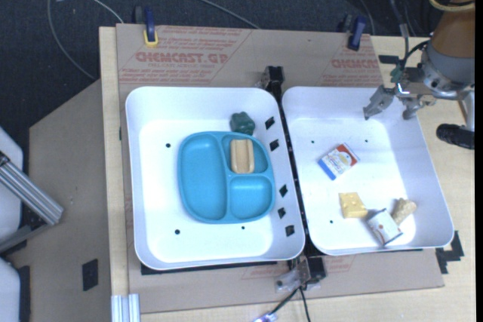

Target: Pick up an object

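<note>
My pincer (391, 103) hangs over the far right corner of the right bin (423, 162), with my grey arm coming in from the right edge and the orange band above the wrist. The two fingers stand apart, one pointing down-left toward the bin's back rim and the other a little to its right, and nothing sits between them.

The things I could take all lie nearer the camera than my pincer, inside the same right bin. Closest to me is a small packet (337, 161) in white, blue and red, lying flat near the middle of the bin, down and to the left of my fingers and well apart from them. Farther toward the front lie a yellow block (351, 205), a small white carton with a red mark (384, 226) and a tan lump (404, 210); the carton and the tan lump are just beside each other, the yellow block a little to their left.

The left bin (151, 154) holds a blue divided plate (204, 177) with a tan piece (241, 156) resting in its upper right compartment. A dark green lump (242, 122) sits just behind the plate's rim. Both bins rest side by side on the counter (113, 87), on a brown sheet with red lettering
</note>
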Controlling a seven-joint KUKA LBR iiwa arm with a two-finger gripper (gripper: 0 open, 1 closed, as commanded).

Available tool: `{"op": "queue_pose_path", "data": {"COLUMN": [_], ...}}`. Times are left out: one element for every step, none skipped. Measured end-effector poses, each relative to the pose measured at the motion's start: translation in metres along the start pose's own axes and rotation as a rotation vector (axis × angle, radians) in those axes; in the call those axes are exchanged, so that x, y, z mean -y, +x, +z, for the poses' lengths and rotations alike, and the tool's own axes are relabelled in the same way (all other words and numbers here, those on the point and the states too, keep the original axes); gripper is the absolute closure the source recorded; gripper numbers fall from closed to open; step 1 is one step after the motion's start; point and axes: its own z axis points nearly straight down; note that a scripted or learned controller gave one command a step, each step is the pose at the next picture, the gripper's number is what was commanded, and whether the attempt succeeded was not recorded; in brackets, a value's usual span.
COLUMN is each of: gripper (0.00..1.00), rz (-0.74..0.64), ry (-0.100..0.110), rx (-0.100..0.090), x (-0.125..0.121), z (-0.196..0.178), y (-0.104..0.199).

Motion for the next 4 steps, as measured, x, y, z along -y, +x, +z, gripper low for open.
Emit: {"op": "queue_pose_path", "data": {"gripper": [0.0,0.0,1.0,1.0], "rz": [-0.001,-0.002,-0.003,0.001], "ry": [0.001,-0.002,-0.006,-0.01], "rx": [-0.001,0.0,0.002,0.003], "x": [-0.005,-0.005,-0.006,0.002], "z": [0.062,0.08,0.067,0.014], "y": [-0.001,0.0,0.0,-0.003]}}
